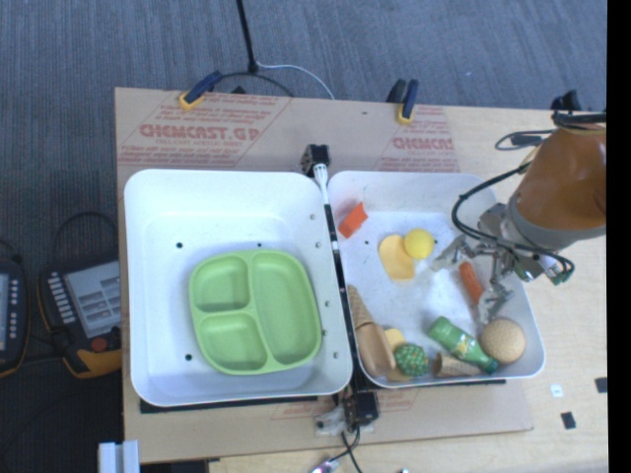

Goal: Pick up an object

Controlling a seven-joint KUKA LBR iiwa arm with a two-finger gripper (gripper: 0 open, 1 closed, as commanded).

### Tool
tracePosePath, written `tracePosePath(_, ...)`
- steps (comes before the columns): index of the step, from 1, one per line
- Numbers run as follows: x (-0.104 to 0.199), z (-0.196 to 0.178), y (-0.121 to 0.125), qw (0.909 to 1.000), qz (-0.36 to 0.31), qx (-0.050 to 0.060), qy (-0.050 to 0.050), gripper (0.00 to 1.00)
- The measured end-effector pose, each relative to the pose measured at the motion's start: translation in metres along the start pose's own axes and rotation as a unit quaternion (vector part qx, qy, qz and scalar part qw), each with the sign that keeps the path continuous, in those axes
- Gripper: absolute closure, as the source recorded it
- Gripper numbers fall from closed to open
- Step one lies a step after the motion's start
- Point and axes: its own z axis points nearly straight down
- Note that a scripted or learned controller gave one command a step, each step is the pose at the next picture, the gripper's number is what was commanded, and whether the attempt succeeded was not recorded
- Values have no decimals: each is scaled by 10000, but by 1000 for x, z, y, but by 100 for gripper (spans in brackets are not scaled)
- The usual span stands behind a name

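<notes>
Plywood worktop (197, 131) carries two glossy white bins; the left bin (148, 205) holds a green sectioned plate (256, 308). In the right bin (434, 190), a slim orange carrot (470, 281) lies beneath the spread, empty gripper (490, 274).

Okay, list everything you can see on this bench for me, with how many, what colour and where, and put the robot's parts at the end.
Bins: two, white, side by side.
Divided plate: one, light green, left bin.
Orange block: one, right bin, far left corner.
Yellow ball: one, right bin, on a flat yellow piece.
Carrot: one, orange, under the gripper.
Bottle: one, green, near edge.
Round bun: one, tan, near right corner.
Clamps: two, yellow-tipped, far edge.
Arm: one, orange band.
Gripper: one, over the right bin.
</notes>
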Motion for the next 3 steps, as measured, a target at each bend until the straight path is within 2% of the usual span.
tracePosePath(1, -3, -12, 0, 10000, 15, 5, -39, 100)
tracePosePath(2, -3, -12, 1, 10000, 13, -1, -40, 0)
tracePosePath(3, 21, -2, 51, 9904, -1384, 11, -25, 0)
